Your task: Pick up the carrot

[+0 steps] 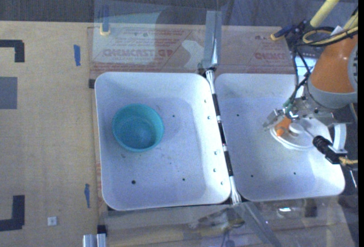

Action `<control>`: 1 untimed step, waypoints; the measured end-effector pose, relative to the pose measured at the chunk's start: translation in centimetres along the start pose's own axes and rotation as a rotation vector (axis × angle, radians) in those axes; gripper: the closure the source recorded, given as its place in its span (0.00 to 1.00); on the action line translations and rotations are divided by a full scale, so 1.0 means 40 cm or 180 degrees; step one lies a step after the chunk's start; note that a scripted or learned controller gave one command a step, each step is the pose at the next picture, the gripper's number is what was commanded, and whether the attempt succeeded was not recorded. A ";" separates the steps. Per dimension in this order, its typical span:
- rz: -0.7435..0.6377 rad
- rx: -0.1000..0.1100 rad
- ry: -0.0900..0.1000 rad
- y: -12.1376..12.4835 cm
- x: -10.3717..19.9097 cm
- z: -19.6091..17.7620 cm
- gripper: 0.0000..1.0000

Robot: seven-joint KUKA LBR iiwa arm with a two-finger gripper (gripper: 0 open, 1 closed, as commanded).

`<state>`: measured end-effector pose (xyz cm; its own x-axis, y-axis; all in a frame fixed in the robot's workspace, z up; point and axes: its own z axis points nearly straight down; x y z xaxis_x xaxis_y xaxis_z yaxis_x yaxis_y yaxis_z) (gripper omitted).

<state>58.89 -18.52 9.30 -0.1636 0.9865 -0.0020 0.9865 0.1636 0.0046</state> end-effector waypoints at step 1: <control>0.0379 -0.0035 0.0072 0.015 -0.045 0.012 0.00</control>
<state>59.78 -20.20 8.82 -0.0454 0.9987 0.0218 0.9989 0.0450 0.0145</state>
